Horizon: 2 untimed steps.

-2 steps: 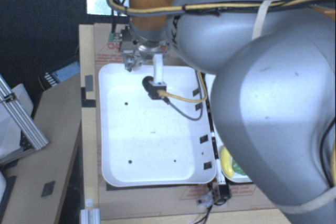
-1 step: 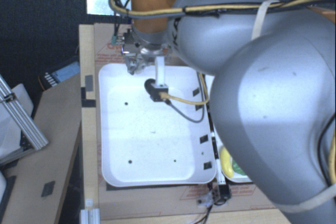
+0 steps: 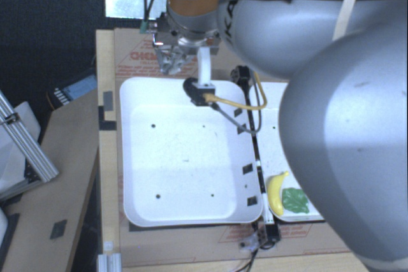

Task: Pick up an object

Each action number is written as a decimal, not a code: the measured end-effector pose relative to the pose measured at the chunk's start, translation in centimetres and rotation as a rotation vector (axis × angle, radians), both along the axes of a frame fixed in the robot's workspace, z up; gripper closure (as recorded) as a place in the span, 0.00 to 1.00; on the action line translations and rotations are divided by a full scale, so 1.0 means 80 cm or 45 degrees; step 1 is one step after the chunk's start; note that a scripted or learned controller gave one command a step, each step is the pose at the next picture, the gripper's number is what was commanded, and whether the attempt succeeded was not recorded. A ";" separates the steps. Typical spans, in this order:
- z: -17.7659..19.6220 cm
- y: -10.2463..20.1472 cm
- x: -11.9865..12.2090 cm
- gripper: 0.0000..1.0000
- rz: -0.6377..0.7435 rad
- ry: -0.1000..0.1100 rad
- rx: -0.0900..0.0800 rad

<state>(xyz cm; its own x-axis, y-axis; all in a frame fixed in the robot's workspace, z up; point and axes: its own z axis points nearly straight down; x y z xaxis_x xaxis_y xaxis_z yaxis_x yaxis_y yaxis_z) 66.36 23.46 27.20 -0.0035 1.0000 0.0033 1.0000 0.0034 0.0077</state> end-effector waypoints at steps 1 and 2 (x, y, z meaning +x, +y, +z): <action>-0.062 0.000 -0.071 1.00 -0.002 0.019 -0.006; -0.237 -0.002 -0.070 1.00 -0.004 0.024 -0.010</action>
<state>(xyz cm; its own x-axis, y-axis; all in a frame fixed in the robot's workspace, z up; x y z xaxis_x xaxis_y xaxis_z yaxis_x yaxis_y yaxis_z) 60.79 23.30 8.27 -0.0006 1.0000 -0.0042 0.9999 0.0006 -0.0113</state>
